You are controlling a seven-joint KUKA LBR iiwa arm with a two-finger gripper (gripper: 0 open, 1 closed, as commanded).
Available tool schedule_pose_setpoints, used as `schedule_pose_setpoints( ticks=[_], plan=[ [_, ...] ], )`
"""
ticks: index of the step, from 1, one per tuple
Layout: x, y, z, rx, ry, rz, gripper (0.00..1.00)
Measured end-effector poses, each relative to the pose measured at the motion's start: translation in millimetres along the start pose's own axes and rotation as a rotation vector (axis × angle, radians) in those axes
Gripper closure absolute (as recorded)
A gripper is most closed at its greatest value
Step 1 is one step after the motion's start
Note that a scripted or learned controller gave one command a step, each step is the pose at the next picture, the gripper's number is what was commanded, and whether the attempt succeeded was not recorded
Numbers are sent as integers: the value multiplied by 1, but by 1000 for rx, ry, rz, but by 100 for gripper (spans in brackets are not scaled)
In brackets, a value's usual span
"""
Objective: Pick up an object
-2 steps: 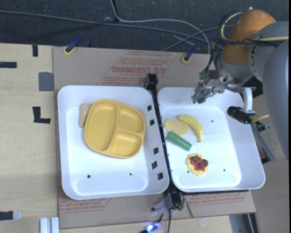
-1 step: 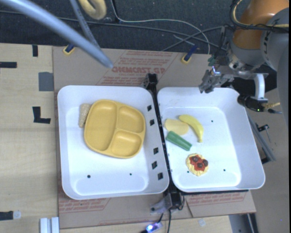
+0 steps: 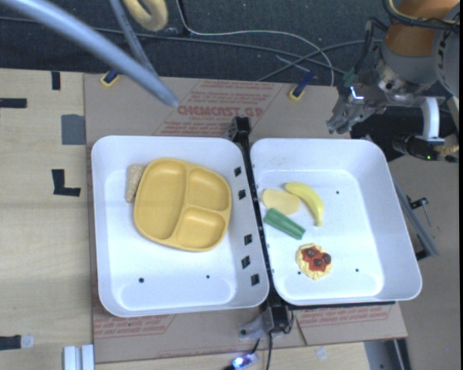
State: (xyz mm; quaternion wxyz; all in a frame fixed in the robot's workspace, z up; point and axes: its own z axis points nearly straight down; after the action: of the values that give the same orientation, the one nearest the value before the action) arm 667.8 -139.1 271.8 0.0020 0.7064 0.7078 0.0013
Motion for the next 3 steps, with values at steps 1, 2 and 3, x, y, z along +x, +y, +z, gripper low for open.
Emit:
schedule_pose_setpoints(
  ticks=[1,2,3],
  plan=[
    [44,-28,16,8,1,-1,100],
    [83,-45,26,8,1,-2,100],
    [129,-71,41,9,2,-3,100]
  ],
)
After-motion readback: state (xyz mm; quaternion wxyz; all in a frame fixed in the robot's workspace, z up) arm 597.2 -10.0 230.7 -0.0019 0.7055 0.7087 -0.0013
